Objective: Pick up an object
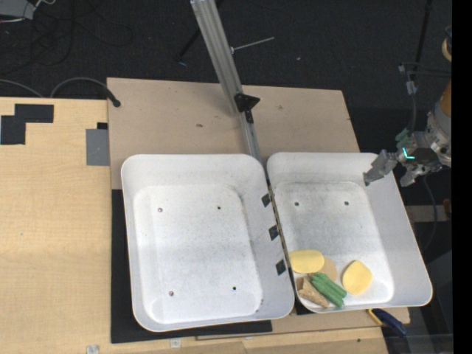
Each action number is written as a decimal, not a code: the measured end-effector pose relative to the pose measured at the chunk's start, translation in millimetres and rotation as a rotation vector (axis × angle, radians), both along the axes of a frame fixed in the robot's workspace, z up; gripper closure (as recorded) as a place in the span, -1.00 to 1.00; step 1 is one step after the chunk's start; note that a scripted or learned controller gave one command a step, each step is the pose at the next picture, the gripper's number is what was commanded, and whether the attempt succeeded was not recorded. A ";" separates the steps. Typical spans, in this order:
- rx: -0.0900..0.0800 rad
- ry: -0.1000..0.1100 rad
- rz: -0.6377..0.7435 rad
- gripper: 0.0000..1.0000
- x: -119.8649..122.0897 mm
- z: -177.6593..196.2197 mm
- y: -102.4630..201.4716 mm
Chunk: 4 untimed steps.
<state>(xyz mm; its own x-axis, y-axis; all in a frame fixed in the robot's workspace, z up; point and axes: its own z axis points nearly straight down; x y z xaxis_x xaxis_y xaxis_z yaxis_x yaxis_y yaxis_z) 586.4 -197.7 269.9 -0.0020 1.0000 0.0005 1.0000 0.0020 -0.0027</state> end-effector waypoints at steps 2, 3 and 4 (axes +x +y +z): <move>0.002 0.006 -0.002 -1.00 2.0 -107.9 -3.7; 0.001 0.000 -0.005 -1.00 -4.8 -164.3 -8.5; 0.000 0.001 -0.009 1.00 -5.2 -154.4 -9.7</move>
